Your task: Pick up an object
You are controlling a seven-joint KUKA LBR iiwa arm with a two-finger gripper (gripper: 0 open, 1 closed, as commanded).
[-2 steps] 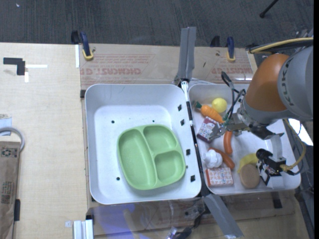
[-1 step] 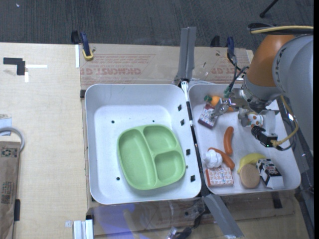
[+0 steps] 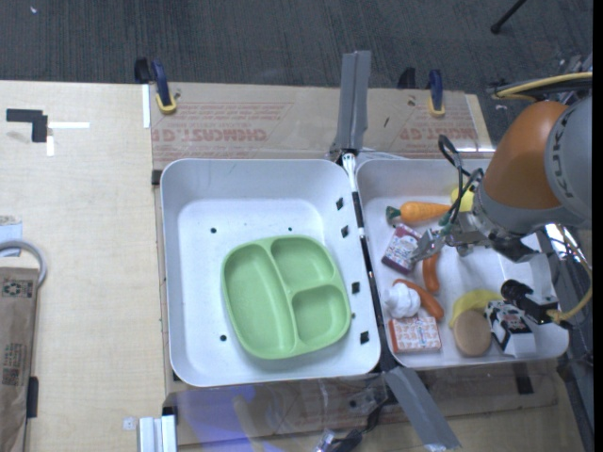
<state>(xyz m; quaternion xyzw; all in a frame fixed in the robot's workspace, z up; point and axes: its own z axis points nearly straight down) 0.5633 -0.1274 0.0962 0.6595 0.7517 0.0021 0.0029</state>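
My gripper is low in the right bin, with the grey arm and its orange band reaching in from the right. Its tip sits between a red-and-white packet on its left and an orange sausage-like piece just below it. I see nothing lifted off the bin floor. A carrot lies just above the gripper. A yellow item is partly hidden behind the wrist.
The right bin also holds a white garlic bulb, a small printed box, a yellow banana-like piece, a brown round item and a black-and-white item. In the left bin lies a green divided plate.
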